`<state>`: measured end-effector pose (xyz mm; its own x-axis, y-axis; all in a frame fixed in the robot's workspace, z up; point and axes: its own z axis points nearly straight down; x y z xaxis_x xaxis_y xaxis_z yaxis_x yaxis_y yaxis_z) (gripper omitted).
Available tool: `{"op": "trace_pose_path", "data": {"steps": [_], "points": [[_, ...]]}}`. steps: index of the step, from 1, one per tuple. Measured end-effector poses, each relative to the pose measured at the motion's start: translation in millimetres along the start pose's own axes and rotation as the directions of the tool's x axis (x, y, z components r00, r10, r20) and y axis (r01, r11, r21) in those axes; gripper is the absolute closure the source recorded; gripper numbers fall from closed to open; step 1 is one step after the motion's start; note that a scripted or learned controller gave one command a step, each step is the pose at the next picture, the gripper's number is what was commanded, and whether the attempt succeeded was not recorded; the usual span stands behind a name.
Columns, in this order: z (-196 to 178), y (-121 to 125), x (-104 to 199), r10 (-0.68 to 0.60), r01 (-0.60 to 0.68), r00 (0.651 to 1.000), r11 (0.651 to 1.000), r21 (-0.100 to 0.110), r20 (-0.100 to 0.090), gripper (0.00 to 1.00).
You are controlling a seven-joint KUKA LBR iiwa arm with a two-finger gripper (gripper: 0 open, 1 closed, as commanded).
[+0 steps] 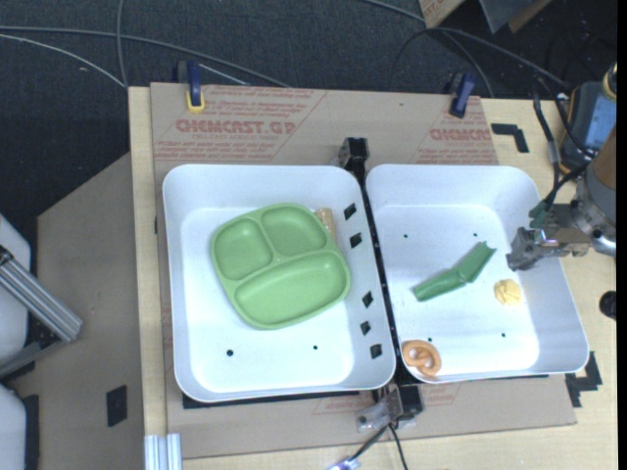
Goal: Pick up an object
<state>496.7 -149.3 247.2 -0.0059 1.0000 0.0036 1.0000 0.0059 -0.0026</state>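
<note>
You are at the approach step: nothing is lifted yet, and the gripper sits low over the right bin, near that bin's right wall. You cannot tell from this view whether the fingers are spread or pressed together; they read as a dark blur at the wrist's end, and nothing shows between them. Take it as a judgement, then, that no object is held. 3 candidates lie in this bin. The yellow piece is the closest, just below the fingers and slightly to their left in the picture, apart from them. The green tool lies to the left of the fingers, slanting down and away, its upper end near them but not touching. The orange ring is well apart, down at the bin's near left corner, against the rim. In the other bin, far to the left of the fingers, a green plate with 3 compartments lies flat, with a small tan thing tucked at its upper right edge. The next move calls for choosing 1 target, likely the yellow piece or the tool's near end, centring the fingers over it, then dropping straight down and closing. Watch the wall: it leaves the fingers little room on that side.
</note>
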Motion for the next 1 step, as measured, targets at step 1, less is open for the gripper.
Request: {"op": "trace_pose_path", "data": {"steps": [1], "points": [[-1.8, -6.4, 47.4, 0.001, -0.001, 1.000, 1.000, 0.000, 0.000, 1.00]]}}
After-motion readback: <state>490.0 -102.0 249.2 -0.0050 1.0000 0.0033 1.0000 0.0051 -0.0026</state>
